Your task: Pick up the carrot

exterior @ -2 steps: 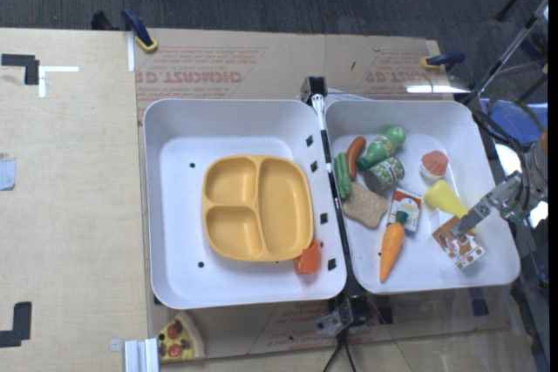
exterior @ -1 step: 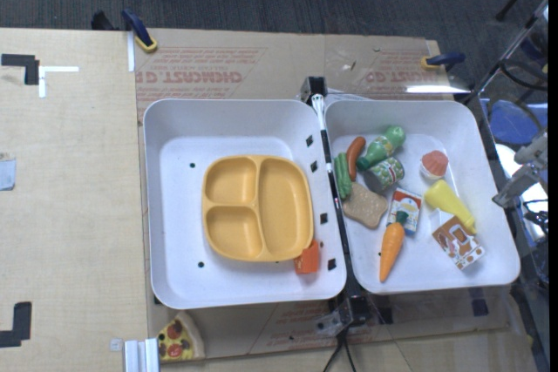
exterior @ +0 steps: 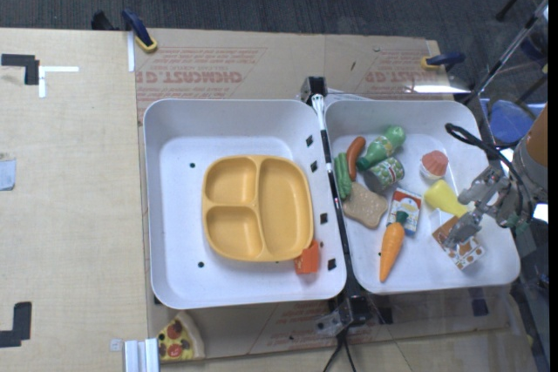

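- Carrot lying near the front edge of the right bin, leafy end up beside a small white carton, point aimed at the front wall.
- Gripper low over the right side of the same bin, well apart from the carrot, above a brown-and-white patterned packet near the front right corner.
- Spread of the gripper impossible to tell from this angle; nothing seen between its tips.
- Yellow wedge just left of the gripper, with a pink-topped round piece behind it.
- Toward the left wall of the right bin: slice of toast, green pod, red chilli, green bottle and a grey tin, crowded close together.
- Left bin bearing a yellow three-part plate at its middle.
- Orange block touching the plate's front right rim, near the front right corner of the left bin.
- Pizza-slice toy on the bench, just off the front left corner of the left bin.
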`<state>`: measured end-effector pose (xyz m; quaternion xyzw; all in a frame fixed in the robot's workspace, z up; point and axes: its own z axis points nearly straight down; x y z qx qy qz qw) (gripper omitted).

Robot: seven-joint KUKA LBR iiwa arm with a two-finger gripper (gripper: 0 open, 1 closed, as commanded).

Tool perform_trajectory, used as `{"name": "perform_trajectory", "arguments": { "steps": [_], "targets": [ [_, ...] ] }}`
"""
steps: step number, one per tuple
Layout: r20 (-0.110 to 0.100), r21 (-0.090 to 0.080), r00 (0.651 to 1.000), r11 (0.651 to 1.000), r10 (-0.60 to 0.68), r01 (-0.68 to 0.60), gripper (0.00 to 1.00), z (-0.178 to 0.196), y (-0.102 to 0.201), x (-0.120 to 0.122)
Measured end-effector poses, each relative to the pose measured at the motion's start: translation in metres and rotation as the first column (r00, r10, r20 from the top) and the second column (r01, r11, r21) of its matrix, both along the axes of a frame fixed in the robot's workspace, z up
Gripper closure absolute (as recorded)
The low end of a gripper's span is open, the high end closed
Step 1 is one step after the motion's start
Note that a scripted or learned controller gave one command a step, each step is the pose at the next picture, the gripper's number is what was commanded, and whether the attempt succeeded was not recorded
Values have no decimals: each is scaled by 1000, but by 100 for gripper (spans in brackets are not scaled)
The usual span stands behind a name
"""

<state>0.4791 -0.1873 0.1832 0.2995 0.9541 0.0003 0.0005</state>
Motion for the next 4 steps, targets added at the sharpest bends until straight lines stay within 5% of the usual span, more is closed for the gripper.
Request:
{"name": "perform_trajectory", "arguments": {
  "steps": [1, 2, 3, 4],
  "targets": [
    [5, -3, 1000, 1000, -26, 26, 0, 148, 2, 2],
    [1, -1, 977, 977, 215, -215, 0, 21, -5, 0],
    [6, -5, 973, 973, 231, -231, 0, 190, 9, 2],
    [0, -1, 983, 983, 181, -181, 0, 13, 0, 0]
  ]
}}
